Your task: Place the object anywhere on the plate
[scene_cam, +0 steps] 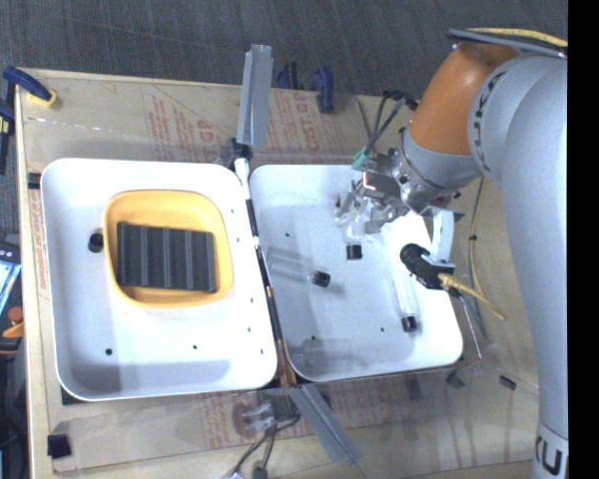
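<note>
**Gripper low over right bin, small black object loose on bin floor**

The arm [509, 138] reaches in from the right. Its gripper [364, 216] sits over the upper part of the right bin [359, 342]. Whether the jaws are wide, narrow or holding anything cannot be told; the metal parts blur together there. A small dark piece [354, 251] shows just below the gripper, and it is unclear whether the two touch.

The small black object [320, 278] lies on the right bin's floor, left of and below the gripper, apart from it. A clear tube [403, 292] with a black end lies near that bin's right wall.

The yellow plate [130, 208] sits in the left bin [150, 357], with a dark ridged block [167, 257] on its middle. A small black knob [96, 240] lies just left of the plate. The small black object is well apart from the plate, in the other bin.

Both bins rest on a cardboard-covered surface [130, 108], with a blue clamp [30, 84] at its far left corner.
</note>
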`<state>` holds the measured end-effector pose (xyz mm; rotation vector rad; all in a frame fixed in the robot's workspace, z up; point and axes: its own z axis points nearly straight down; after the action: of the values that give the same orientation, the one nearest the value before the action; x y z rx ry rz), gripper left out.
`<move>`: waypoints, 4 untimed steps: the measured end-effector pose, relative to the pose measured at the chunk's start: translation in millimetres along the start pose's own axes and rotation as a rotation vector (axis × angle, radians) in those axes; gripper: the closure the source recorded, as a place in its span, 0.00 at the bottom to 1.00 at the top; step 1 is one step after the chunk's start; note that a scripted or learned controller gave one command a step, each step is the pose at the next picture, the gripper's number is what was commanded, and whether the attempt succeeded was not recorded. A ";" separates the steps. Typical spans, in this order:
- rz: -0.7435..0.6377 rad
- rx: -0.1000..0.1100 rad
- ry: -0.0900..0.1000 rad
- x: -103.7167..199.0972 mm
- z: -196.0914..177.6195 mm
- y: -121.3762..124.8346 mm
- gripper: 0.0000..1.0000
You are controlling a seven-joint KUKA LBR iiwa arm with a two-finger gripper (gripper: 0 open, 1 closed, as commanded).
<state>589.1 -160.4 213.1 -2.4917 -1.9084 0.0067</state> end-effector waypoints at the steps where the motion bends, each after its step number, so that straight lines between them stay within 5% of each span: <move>1: -0.216 -0.002 0.001 86.4 22.2 15.1 1.00; 2: -0.409 -0.004 0.000 141.7 -31.8 29.3 1.00; 3: -0.562 -0.001 0.000 127.3 22.2 -9.9 1.00; 4: -0.838 0.001 0.000 150.3 22.1 -31.2 1.00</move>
<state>598.0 -7.2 190.9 -1.4984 -2.7554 0.0049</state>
